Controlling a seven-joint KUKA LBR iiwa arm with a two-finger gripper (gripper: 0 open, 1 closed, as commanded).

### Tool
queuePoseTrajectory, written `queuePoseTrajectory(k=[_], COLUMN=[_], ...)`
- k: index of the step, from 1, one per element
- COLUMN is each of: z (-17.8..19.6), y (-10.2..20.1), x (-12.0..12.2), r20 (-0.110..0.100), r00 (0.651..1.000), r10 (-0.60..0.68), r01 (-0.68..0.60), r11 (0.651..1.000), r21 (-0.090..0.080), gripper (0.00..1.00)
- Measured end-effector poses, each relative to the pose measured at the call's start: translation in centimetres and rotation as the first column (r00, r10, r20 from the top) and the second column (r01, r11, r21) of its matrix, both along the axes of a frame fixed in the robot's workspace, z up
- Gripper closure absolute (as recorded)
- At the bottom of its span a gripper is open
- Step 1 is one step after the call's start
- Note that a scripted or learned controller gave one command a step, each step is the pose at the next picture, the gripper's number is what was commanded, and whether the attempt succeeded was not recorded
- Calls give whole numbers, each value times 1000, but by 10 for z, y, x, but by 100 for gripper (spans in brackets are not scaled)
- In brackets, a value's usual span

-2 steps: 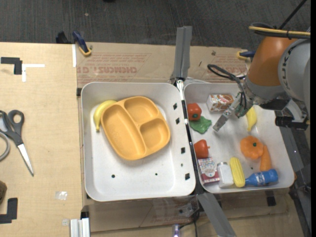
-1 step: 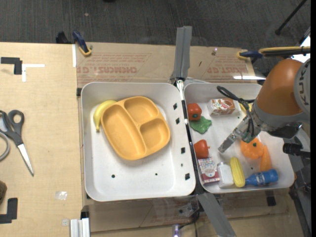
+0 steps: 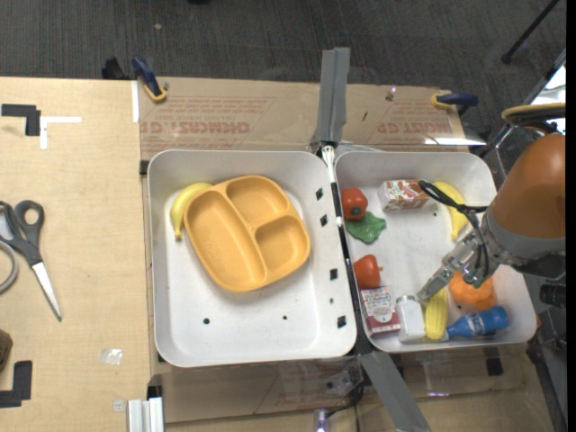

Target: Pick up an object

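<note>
Arm: we see the grey arm with its orange band [image 3: 540, 187] reaching in from the right, over the right white bin [image 3: 400, 158].
Gripper: the two-finger metal gripper [image 3: 436, 286] hangs low in the right bin, pointing down-left; its tip sits just above the small white bottle [image 3: 411, 318] and the yellow corn cob [image 3: 436, 315].
Jaws: we cannot tell whether they stand apart or together, and we see nothing caught in them.
Orange fruit: the round orange ball [image 3: 472, 293] lies just beside the gripper, on its right, partly covered by the wrist.
Blue bottle: the blue plastic bottle [image 3: 479, 322] lies on its side at the near right corner, touching the corn cob.
Other pieces in the right bin: a red tomato with a green stalk [image 3: 354, 203], a flat green leaf [image 3: 367, 229], a red pepper-like piece [image 3: 366, 269], a red-and-white carton [image 3: 379, 309], a small printed box [image 3: 403, 194] and a yellow banana [image 3: 455, 207] at the far side.
Left bin: we see the left white bin [image 3: 243, 331] holding a yellow three-part plastic plate [image 3: 247, 232], with a second yellow banana [image 3: 184, 205] tucked under its left rim.
Bench: grey-handled scissors [image 3: 31, 250] lie well apart on the wooden top at the left.
</note>
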State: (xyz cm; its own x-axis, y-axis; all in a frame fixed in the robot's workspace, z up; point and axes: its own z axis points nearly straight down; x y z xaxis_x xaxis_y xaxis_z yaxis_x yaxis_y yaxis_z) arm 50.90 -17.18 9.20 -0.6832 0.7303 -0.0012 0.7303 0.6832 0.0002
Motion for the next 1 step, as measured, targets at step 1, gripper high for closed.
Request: queuePoseTrajectory(k=[1], z=[9], y=[0], x=[1], r20=[3], r00=[1000], r10=[-2], r01=[2], r11=[1000], r21=[0], gripper=[100])
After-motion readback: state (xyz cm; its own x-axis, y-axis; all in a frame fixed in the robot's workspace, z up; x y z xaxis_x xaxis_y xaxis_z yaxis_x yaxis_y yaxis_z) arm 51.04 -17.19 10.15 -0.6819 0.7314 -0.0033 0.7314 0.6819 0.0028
